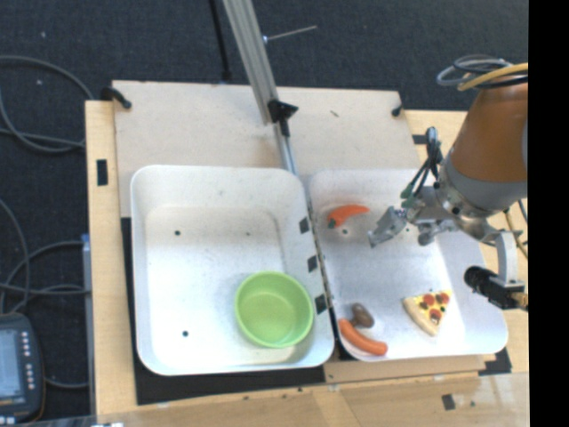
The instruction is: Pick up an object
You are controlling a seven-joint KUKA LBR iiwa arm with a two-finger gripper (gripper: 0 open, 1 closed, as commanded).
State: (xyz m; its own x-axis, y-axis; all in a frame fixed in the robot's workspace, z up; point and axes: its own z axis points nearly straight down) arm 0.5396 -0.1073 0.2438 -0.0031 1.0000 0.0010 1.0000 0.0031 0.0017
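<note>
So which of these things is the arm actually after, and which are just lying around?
Could be picked up, task names none in particular:
- orange piece, nearest the pincer
- pizza slice
- sausage
- brown lump
- green bowl, in the left bin

Just lying about:
- right bin
- metal pole
- cables

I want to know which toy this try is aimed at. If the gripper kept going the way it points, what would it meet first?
Probably the orange carrot-like toy, just left of the gripper in the right bin; height is unclear.
</note>
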